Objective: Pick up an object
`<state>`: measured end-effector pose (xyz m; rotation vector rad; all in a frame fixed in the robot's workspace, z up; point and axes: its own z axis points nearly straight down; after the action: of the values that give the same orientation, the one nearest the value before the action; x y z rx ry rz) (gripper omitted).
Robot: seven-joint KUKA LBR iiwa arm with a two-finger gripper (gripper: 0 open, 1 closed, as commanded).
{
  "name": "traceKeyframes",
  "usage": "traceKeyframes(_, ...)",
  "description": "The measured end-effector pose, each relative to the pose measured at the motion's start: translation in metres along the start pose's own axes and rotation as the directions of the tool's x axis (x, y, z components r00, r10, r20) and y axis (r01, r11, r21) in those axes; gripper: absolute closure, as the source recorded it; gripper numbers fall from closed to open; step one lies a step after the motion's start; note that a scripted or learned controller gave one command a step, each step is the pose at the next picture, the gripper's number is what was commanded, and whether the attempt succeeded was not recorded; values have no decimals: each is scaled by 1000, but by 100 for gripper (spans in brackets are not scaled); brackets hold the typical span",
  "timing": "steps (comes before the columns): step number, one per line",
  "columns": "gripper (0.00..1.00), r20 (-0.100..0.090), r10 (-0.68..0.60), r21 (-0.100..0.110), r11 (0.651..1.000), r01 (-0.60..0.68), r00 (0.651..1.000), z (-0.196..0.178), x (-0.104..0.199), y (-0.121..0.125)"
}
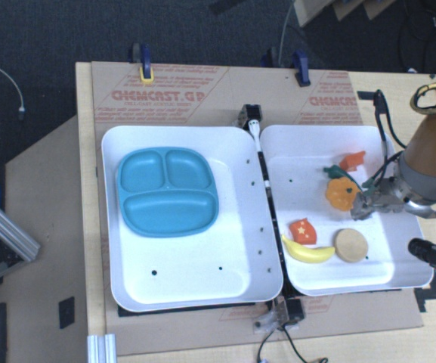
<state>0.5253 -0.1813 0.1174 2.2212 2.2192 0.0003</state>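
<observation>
End effector low in the right bin, just beside the orange fruit.

Poised at the fruit's right flank, seemingly lined up for a sideways approach; open or closed, impossible to tell, nothing visibly caught in it. Fruit round, no real long axis, its green stem pointing up-left toward the bin's far wall. Nearby: small orange piece behind, strawberry, banana lying left to right with tips curling upward, tan disc. Blue divided plate parked in the left bin, well clear of the reach.
</observation>
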Motion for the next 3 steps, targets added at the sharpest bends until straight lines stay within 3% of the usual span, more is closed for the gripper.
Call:
traceKeyframes(2, 100, 2, -2, -3, 1000, 2, 1000, -95, 2, 5)
traceKeyframes(3, 100, 2, -2, -4, 1000, 2, 1000, -125, 1, 7)
